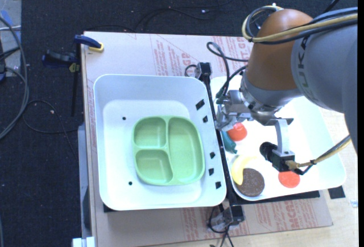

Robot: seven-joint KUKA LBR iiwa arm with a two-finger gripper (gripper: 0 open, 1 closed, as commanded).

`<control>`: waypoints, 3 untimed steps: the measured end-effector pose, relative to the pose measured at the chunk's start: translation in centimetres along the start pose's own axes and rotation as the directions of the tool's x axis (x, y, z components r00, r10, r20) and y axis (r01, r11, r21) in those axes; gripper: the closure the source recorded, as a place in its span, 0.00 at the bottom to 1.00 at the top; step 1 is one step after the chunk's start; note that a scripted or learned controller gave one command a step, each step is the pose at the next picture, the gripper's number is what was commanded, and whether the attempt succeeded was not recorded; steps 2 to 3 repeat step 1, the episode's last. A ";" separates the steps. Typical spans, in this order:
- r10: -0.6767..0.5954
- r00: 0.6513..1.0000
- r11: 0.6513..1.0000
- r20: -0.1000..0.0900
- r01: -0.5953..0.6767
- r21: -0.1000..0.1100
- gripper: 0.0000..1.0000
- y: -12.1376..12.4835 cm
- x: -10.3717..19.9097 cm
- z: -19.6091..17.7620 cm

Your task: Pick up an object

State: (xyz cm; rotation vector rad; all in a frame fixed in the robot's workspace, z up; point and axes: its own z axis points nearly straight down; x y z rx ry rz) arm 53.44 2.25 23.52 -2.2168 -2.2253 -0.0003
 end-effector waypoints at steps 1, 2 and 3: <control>-0.001 1.000 1.000 0.000 0.001 0.000 1.00 0.0 5.0 -0.7; -0.001 1.000 1.000 0.000 0.001 0.000 1.00 0.0 5.0 -0.7; -0.001 1.000 1.000 0.000 0.001 0.000 1.00 0.0 5.0 -0.7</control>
